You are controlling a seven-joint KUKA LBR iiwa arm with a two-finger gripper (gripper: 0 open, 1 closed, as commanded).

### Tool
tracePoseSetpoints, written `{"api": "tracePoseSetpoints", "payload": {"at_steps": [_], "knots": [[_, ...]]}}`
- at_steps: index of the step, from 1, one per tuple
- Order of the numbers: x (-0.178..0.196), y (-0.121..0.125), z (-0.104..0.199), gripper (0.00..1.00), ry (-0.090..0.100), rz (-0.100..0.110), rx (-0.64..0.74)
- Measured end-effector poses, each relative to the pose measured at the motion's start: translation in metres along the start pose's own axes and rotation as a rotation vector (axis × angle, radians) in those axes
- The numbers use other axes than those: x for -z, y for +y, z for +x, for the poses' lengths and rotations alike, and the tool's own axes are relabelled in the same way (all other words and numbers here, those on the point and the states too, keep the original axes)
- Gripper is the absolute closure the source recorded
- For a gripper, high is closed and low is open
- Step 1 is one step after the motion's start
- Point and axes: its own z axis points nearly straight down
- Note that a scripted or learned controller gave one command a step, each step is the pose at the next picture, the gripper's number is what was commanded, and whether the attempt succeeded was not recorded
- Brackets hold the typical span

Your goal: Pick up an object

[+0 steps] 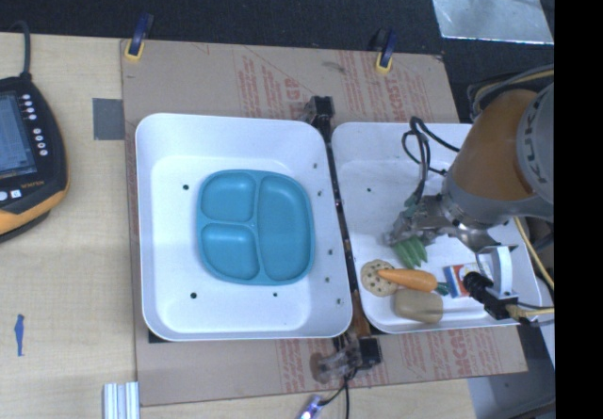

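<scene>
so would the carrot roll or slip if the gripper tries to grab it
The carrot looks long, rounded and tapered, so it would probably roll or swing sideways if nudged. Its surface looks smooth, so fingers may slip toward the thin end. It lies against the cookie and a tan lump, which may limit rolling.

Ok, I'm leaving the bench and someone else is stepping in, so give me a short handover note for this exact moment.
Gripper: low in the right bin, over the green item; no hold can be confirmed.
Things: carrot, cookie and tan piece lie along the right bin's near edge. Blue divided plate sits in the left bin.
Done: nothing visibly lifted.
Left: grasp and lift one object.
</scene>
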Motion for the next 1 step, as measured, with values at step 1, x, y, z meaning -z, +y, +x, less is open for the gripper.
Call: {"api": "tracePoseSetpoints", "payload": {"at_steps": [1], "knots": [[0.0913, 0.0239, 0.0549, 1.0, 0.002, -0.006, 0.002]]}}
